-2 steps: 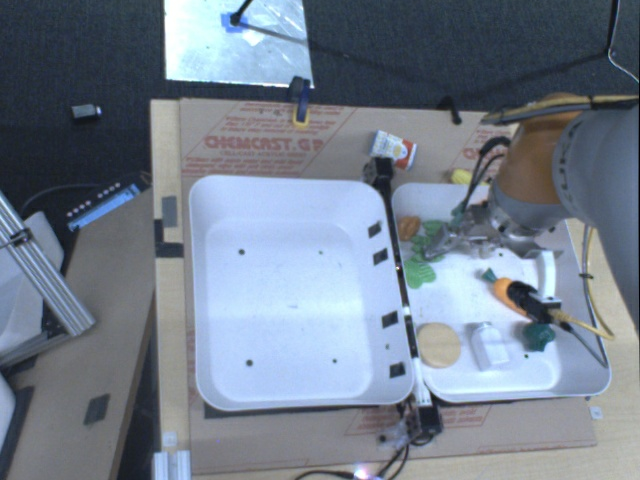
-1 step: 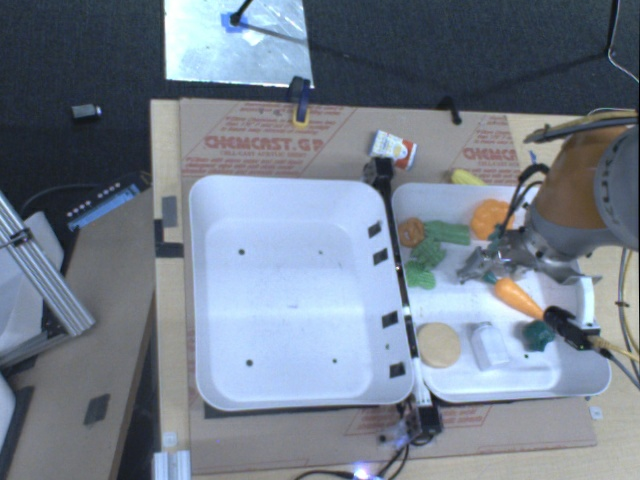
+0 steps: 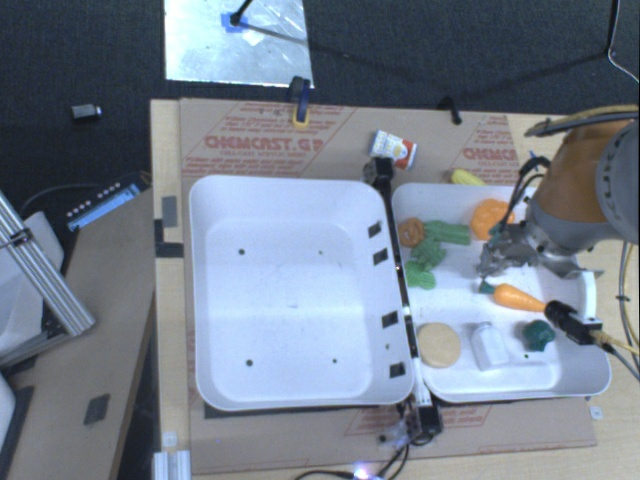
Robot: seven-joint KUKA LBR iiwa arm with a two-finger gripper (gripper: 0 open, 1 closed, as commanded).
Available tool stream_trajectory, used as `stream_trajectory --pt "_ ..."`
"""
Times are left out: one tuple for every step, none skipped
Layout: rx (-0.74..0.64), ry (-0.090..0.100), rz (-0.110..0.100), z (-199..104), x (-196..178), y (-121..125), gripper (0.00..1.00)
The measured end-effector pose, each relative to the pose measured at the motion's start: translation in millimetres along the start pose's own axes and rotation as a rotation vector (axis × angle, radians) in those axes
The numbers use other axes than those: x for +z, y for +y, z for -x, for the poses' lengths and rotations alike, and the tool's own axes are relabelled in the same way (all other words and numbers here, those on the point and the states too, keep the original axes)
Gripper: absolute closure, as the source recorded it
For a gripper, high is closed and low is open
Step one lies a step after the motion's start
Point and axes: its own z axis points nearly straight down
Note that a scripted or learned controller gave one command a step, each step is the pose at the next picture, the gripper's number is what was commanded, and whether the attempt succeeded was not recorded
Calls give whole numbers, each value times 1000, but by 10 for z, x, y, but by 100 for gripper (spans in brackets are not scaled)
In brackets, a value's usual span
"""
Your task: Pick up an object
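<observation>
My gripper [image 3: 492, 264] hangs low over the middle of the right bin [image 3: 575, 373], below the grey arm with its orange band [image 3: 580, 173]. An orange carrot [image 3: 518, 297] lies just below and to the right of it. An orange lump [image 3: 488, 216] sits just above it. To its left lie several green pieces [image 3: 428, 255] and a long green piece [image 3: 447, 233], with a brown round piece [image 3: 411, 232] beside them. Nearer the front are a tan disc [image 3: 438, 344], a pale block [image 3: 490, 347] and a dark green piece [image 3: 538, 334].
The left bin [image 3: 215, 268] adjoins the right one along a black hinged divider [image 3: 393, 258]. A yellow piece [image 3: 467, 178] rests at the right bin's back rim. A small white and red bottle [image 3: 393, 148] lies on the cardboard behind the bins. A cable runs past the right bin's edge.
</observation>
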Motion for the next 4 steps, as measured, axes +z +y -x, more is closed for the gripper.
stream_trajectory --pt "-8 3 2 -622 112 646 100" --pt "-10 4 15 -1336 -1233 894 100" --pt "-8 5 1 -1992 -1584 370 100" --pt "-6 3 -9 -2416 -1099 66 100"
